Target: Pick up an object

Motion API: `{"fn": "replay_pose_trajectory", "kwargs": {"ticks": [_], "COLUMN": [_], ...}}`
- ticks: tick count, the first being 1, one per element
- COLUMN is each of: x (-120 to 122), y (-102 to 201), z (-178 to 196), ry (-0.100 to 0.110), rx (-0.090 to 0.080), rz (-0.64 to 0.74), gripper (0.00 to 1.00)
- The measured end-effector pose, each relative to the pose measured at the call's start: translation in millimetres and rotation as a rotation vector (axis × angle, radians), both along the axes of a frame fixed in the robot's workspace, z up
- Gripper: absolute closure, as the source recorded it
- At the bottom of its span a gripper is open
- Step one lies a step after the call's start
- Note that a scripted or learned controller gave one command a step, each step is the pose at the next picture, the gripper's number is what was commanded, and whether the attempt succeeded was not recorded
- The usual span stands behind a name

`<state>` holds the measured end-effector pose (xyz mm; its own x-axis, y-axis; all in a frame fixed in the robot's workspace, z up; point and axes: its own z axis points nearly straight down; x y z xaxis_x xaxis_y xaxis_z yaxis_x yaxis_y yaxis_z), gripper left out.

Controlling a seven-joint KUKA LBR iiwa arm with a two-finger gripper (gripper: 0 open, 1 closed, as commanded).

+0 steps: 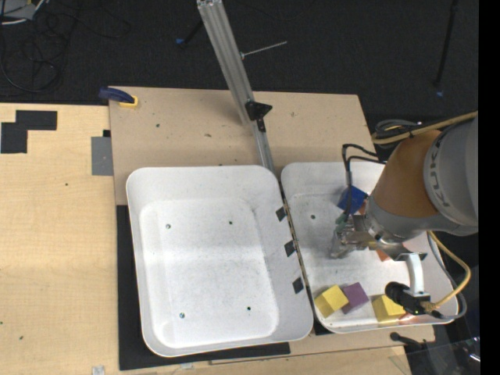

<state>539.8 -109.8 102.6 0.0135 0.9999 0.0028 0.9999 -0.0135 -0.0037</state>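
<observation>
The gripper (341, 244) hangs low over the middle of the right-hand bin (312, 186), at centre right of the frame, and whether it is open or shut, or has hold of anything, I cannot tell. Just above it lies a blue object (351, 199), partly hidden by the arm (422, 182). Toward the lower right, along the bin's near edge, lie a yellow block (331, 300), a purple block (355, 295) touching it, and another yellow block (387, 308).

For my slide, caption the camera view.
KUKA arm's gripper low in the right bin, near yellow block and purple block.
</observation>
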Motion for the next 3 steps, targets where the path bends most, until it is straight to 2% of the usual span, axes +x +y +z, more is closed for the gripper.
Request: {"fn": "replay_pose_trajectory", "kwargs": {"ticks": [1,3], "x": [0,5], "y": [9,0], "z": [49,134], "ry": [-0.005,-0.006], "rx": [-0.002,-0.003], "rz": [0.014,0.014], "gripper": [1.00,1.00]}}
